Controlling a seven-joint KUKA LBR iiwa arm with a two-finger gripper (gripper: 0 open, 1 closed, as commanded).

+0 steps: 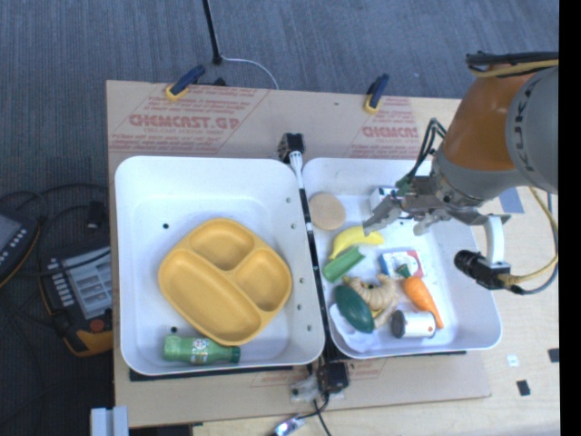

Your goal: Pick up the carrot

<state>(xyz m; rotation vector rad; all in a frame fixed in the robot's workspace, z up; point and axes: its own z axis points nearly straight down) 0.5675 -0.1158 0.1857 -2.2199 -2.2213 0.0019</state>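
Your carrot (421, 299) lies in the right bin (479, 330), at five o'clock from the gripper (392, 211), whose state you cannot tell. Probably light, rigid, slick; grip its thick middle.

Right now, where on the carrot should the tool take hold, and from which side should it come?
Probably at the thick upper half of the carrot, coming from straight above. It lies flat in the right bin, slanting down to the right, with a small card touching its top and a white roll near its tip. Closing across its width looks safest.
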